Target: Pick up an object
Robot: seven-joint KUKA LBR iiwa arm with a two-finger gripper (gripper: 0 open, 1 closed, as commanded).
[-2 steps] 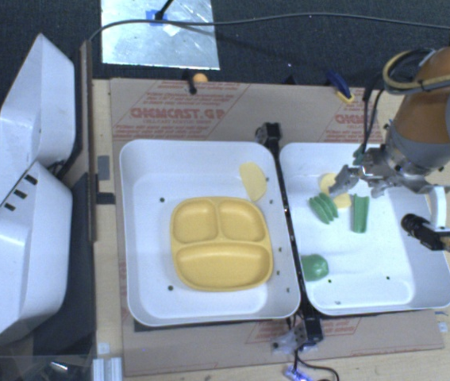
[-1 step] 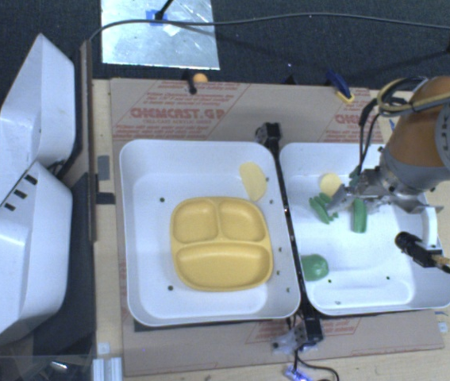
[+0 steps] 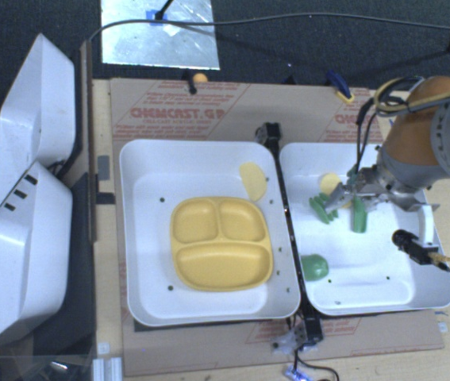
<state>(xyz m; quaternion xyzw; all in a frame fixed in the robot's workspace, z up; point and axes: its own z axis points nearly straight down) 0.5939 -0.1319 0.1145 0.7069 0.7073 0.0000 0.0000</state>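
Observation:
In the right bin (image 3: 423,292) lie several small objects. A green pronged piece (image 3: 322,209) rests near the bin's left side, with a green cylinder (image 3: 359,216) just to its right. A small yellow ball (image 3: 330,182) lies above them, and a round green piece (image 3: 314,267) rests by the bin's lower left wall. My gripper (image 3: 349,194) hangs low over the bin, between the yellow ball and the green cylinder and close to the pronged piece. I see nothing lifted off the bin floor.
The left bin (image 3: 141,236) holds a yellow divided plate (image 3: 221,242) and a flat pale yellow piece (image 3: 254,180) near its upper right corner. A black divider (image 3: 282,205) runs between the bins. Cables trail off the arm at the right edge.

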